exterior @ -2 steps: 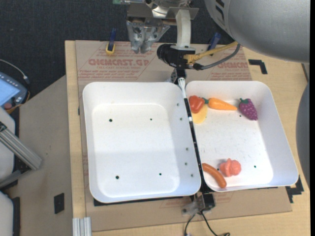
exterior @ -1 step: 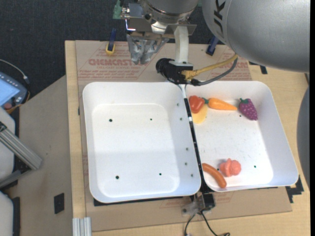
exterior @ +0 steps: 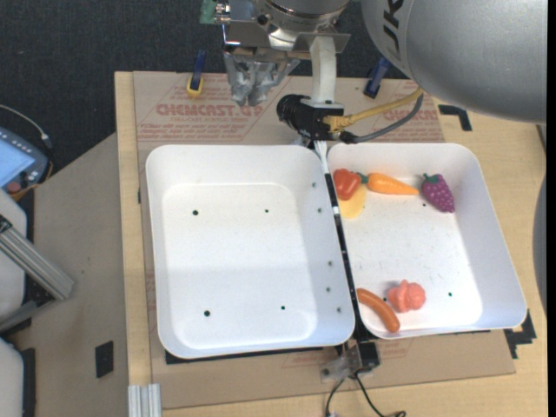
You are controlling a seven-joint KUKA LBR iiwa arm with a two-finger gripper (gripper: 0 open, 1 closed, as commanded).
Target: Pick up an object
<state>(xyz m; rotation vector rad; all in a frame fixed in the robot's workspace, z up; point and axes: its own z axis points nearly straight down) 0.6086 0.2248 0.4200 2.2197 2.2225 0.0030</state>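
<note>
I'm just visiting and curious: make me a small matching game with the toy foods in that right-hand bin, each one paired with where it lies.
Things:
1. grapes
2. carrot
3. sausage
4. red pepper

Places:
A. front edge of the right bin, beside the pink toy
B. far right of the back row
C. against the divider at the back
D. between the pepper and the grapes

Pairs: 1-B, 2-D, 3-A, 4-C
</note>
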